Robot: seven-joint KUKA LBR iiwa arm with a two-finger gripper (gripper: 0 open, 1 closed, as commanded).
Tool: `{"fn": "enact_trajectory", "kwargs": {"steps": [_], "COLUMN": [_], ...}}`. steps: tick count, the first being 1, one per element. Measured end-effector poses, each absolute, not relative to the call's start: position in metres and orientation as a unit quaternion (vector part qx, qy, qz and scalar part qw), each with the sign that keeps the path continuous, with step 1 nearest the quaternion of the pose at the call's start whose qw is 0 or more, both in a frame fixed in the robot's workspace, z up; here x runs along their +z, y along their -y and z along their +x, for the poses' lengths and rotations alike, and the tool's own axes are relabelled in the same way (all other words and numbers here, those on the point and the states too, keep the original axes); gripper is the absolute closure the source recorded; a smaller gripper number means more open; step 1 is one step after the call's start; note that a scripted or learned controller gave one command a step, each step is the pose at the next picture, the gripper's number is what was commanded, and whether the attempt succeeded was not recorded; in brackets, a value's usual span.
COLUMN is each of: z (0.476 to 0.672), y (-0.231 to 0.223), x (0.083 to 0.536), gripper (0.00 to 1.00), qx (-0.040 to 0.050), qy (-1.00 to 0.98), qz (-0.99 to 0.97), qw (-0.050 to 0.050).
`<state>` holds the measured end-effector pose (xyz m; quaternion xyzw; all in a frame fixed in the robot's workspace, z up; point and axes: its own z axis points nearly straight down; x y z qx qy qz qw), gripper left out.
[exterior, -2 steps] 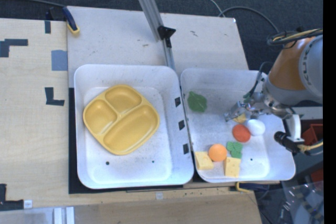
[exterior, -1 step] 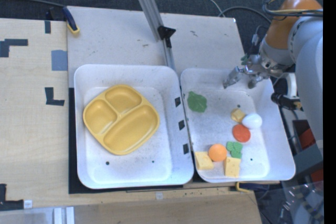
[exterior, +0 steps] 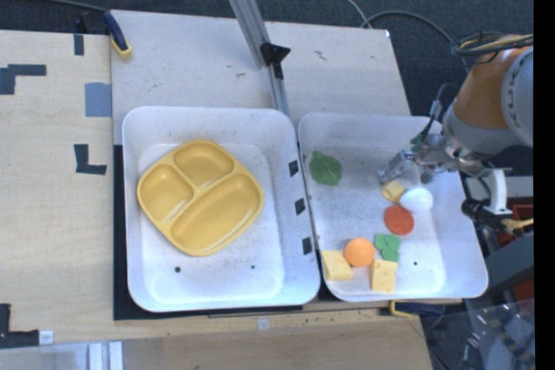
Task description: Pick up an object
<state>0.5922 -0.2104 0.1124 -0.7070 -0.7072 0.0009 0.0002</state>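
Nearest the camera, two yellow cheese blocks (exterior: 337, 265) sit by the near edge of the right bin (exterior: 451, 273), with an orange ball (exterior: 359, 252) between them. Just beyond lie a green piece (exterior: 388, 246), a red disc (exterior: 399, 221) and a white egg (exterior: 416, 200). The gripper (exterior: 406, 165) hangs over a small yellow piece (exterior: 395, 191) that is partly hidden; I cannot tell if it grips anything. A green leaf (exterior: 326, 168) lies left. The left bin (exterior: 139, 273) holds a yellow tray (exterior: 200, 196).
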Motion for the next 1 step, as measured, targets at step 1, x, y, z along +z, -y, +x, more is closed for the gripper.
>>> {"fn": "enact_trajectory", "kwargs": {"steps": [1], "z": [0.6618], "y": [0.2092], "x": [0.0899], "gripper": [0.0], "qx": [0.0014], "qy": [0.708], "qz": [-0.706], "qw": [0.002]}}
